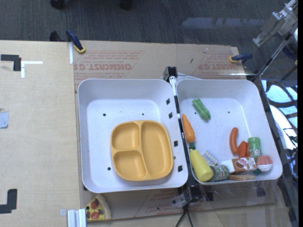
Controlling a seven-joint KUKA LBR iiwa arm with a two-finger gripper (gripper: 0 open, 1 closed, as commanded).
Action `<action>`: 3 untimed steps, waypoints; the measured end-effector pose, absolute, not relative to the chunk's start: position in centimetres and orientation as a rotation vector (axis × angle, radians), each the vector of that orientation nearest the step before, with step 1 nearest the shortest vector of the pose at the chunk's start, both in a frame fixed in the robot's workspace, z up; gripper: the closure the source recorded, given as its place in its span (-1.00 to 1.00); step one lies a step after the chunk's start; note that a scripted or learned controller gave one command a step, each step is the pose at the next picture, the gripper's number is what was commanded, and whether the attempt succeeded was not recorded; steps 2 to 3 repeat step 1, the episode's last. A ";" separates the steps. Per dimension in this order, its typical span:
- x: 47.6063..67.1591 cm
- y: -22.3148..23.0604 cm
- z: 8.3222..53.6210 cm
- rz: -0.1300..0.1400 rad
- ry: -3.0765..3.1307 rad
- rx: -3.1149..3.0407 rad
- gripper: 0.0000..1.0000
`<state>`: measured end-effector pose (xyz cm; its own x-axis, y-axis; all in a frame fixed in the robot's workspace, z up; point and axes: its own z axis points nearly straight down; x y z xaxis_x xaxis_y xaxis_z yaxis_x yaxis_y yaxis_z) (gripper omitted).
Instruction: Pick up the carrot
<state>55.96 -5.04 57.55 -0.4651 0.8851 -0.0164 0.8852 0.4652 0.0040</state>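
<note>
The carrot (pixel 188 128) is a small orange toy with a green stub at its near end. It lies in the right bin (pixel 246 91), close against that bin's left wall and pointing lengthways from far to near. Its green end almost touches a yellow bottle-shaped toy (pixel 200 167) just in front of it.
A green vegetable toy (pixel 201 109) lies behind the carrot. A red sausage (pixel 233 140), a green can (pixel 254 146) and several small food toys crowd the right bin's near right corner. The left bin (pixel 94 122) holds a yellow divided plate (pixel 141 150). A pizza slice toy (pixel 96 210) lies on the bench in front.
</note>
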 end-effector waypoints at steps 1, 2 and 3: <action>56.2 -5.0 58.4 -0.009 2.673 1.611 1.00; 56.2 -5.0 58.4 -0.009 2.673 1.611 1.00; 56.2 -5.0 58.4 -0.009 2.673 1.611 1.00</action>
